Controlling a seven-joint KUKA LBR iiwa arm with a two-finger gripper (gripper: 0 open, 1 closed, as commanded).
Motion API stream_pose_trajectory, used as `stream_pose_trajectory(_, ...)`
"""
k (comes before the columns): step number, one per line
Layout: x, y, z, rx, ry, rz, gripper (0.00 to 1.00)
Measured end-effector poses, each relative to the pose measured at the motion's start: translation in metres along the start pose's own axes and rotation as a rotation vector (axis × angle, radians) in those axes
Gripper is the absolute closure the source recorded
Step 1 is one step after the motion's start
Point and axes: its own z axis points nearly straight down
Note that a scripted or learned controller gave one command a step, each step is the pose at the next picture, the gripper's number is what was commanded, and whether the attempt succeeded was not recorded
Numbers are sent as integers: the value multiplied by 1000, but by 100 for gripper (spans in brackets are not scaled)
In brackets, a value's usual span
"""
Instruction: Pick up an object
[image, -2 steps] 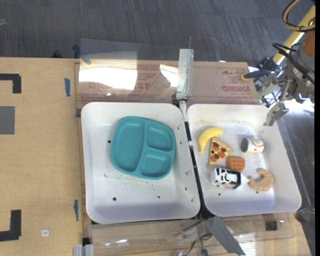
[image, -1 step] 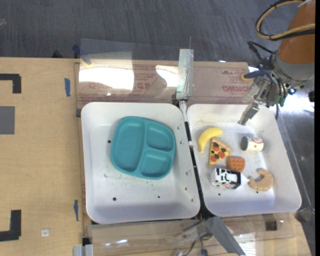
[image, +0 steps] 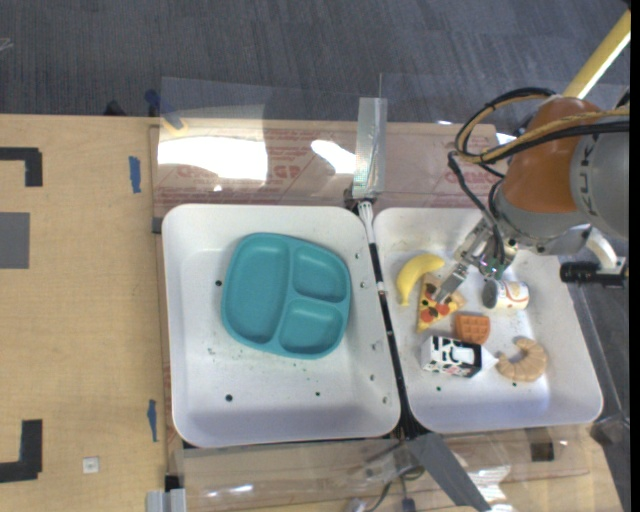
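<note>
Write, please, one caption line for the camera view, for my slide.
Grey KUKA arm's tool hovers over toy foods in the right white bin; a teal divided plastic plate lies in the left white bin.

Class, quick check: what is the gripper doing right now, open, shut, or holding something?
Gripper: open, fingers spread above the right bin, holding nothing; one tip is by the pizza slice toy.

A robotics lab bench, seen from above.

We see a grey arm (image: 590, 180) with loose cables reaching over two white bins (image: 190, 300) set side by side on a taped-down board (image: 70, 300) with black marker squares, clear plastic sheeting (image: 270, 155) behind, and toy food and a teal plate (image: 285, 295) as test pieces.
</note>
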Motion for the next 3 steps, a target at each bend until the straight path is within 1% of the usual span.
stream_pose_trajectory(1, 4, -2, 6, -1, 1, 456, 0)
stream_pose_trajectory(2, -4, 17, 7, 0, 2, 884, 0)
stream_pose_trajectory(3, -1, 21, 6, 19, 15, 1233, 0)
